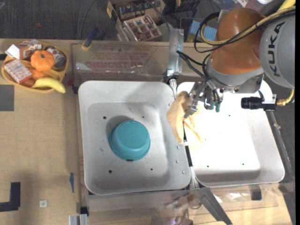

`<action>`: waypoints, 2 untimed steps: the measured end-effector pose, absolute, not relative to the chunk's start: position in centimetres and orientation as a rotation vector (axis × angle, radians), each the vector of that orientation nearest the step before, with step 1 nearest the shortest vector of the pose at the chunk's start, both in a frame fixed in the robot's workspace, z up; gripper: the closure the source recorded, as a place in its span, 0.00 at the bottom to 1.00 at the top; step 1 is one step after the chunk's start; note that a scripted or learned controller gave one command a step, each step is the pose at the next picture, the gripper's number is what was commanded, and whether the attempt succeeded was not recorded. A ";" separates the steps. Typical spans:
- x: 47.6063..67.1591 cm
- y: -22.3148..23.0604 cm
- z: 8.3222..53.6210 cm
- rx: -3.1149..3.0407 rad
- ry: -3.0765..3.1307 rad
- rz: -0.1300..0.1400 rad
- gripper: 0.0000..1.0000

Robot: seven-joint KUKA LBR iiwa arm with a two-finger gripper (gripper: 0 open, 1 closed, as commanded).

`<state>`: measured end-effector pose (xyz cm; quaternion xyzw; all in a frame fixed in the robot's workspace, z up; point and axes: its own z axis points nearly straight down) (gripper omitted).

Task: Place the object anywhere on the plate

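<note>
Yellow crumpled cloth (182,121), soft and limp, is what you have to move, and in the camera view it hangs draped across the seam between the two shallow white bins, its upper end bunched right at the two-finger gripper (192,105). The fingers look pinched onto that upper fold, though the blur there keeps you from being fully sure of the hold. The lower tails trail down onto the floor of the right white bin (243,163), just beside the dividing rims.

The teal round plate (130,140) sits upside-looking and dome-like in the middle of the left white bin (93,102), well apart from the cloth and to its left.

To do this step well, you likely want to lift high enough that the dangling tails clear both rims before you carry left; a limp cloth may snag or slip from a shallow pinch. Centre over the plate before letting go.
</note>
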<state>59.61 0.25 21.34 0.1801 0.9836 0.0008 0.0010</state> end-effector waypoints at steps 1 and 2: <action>56.1 3.3 22.8 0.009 3.139 0.003 1.00; 52.3 6.5 22.7 0.002 3.139 0.002 1.00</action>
